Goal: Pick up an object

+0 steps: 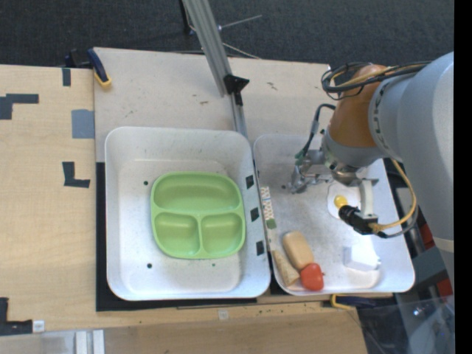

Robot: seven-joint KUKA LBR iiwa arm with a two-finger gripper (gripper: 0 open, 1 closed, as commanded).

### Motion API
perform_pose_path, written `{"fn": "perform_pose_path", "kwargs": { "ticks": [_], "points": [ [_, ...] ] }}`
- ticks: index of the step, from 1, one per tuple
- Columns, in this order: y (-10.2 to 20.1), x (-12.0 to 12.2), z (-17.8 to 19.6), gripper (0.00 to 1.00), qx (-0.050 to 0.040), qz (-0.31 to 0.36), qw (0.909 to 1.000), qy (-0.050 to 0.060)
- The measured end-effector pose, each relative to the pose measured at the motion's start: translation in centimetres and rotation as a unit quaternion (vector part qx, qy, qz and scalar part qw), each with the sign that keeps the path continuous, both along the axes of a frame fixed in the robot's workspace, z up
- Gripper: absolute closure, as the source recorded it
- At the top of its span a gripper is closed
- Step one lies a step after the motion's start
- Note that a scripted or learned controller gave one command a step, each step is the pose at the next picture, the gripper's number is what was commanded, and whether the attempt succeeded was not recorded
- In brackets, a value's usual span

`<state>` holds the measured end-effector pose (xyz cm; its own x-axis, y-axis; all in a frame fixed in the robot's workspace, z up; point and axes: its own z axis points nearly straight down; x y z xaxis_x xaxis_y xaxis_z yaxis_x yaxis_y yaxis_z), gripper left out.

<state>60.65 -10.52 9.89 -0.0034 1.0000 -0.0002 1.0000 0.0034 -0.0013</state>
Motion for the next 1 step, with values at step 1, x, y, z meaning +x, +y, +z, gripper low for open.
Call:
{"fn": "perform_pose_path", "kwargs": {
  "ticks": [1],
  "points": [
    [0.31,-0.39,4.36,1.00,0.0000,-0.001,1.0000,-0.002]
  ]
}}
